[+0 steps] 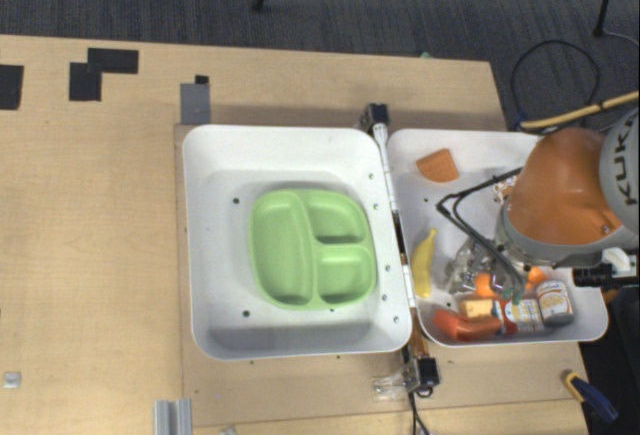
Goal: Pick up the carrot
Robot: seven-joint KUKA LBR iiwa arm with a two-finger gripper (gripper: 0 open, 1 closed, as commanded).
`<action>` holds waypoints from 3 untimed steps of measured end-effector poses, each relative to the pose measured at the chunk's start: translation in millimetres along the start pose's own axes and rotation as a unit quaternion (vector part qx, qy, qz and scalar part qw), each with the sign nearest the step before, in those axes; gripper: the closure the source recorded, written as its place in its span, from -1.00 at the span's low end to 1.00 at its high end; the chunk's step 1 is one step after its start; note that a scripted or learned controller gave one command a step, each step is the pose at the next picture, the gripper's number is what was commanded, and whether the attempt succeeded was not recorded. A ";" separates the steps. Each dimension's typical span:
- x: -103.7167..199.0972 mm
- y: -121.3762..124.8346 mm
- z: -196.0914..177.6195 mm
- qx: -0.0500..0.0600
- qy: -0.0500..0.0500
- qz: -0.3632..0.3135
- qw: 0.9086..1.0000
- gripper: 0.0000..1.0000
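- The carrot (484, 286) is taken to be the small orange piece seen in the right bin (420, 148), in the cluttered near part, directly under the arm's wrist; it is partly hidden and its outline cannot be made out fully.
- The claw (478, 273) is seen lowered into that clutter, just beside or on the orange piece; contact cannot be confirmed.
- Whether the claw is spread or pressed together cannot be told, since the metal parts are blurred and overlapped by the wrist.
- A red item (462, 326) is recorded lying at the bin's near wall, just in front of the carrot.
- A small labelled can (553, 304) is recorded to the right of the red item, near the same wall.
- A yellow banana-like item (424, 261) is noted upright along the bin's left wall, near the claw.
- An orange wedge (437, 165) is noted in the far part of the right bin, well apart from the clutter.
- The arm's orange band (560, 188) is seen above the wrist, with a black cable (462, 198) looped beside it.
- In the left bin (215, 163) a green divided plate (312, 247) is recorded, lying flat at the centre.
- Both bins are recorded side by side on the tan surface (90, 223).
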State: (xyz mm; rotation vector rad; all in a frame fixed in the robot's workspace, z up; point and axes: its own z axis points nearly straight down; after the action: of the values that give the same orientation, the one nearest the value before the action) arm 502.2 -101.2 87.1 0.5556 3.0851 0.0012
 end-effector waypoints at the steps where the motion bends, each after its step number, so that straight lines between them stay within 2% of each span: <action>1: 0.2 57.2 -121.5 -0.001 -0.001 0.024 1.000 1.00; 2: 0.6 56.6 -120.8 0.000 0.000 0.025 1.000 -1.00; 3: 16.0 4.3 -2.1 0.000 0.000 -0.065 0.998 -1.00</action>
State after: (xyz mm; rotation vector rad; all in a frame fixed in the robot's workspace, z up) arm 488.7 -91.6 89.1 0.3551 3.1139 0.0000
